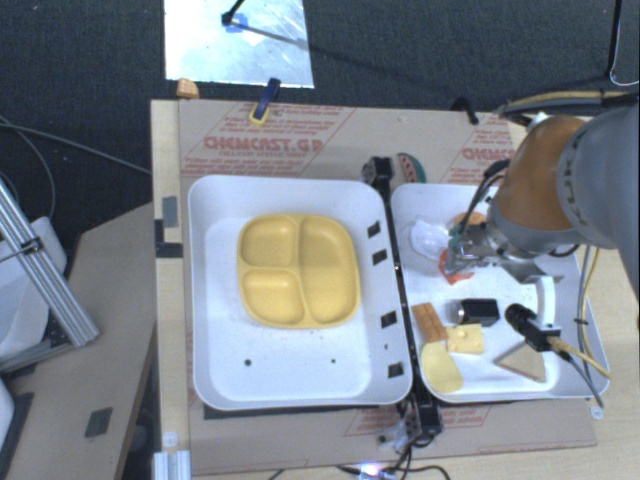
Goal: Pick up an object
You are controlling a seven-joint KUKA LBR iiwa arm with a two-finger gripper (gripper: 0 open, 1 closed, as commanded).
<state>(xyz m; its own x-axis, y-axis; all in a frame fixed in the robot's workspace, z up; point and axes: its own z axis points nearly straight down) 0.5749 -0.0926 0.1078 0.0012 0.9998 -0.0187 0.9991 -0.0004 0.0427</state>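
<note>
You're clearly in a robotics lab here, not anybody's kitchen. The counter [290, 133] is topped with printed cardboard, two white bins [215, 368] sit side by side on it, and a big grey arm [590, 183] reaches over them. There's aluminium framing [35, 268] on the left, loose cables [60, 158] on dark carpet [80, 38], and what looks like a foil sheet [240, 28] up top.

Single fixed camera above bench [300, 133], looking down at slant. Moderate distance: both white bins fit whole, left bin [215, 268] near frame centre, right bin [575, 298] toward right edge. Dark floor fills upper part of frame (far side of scene), near edge of bench at bottom. Arm [570, 183] enters from right, upper-right portion of frame.
</note>
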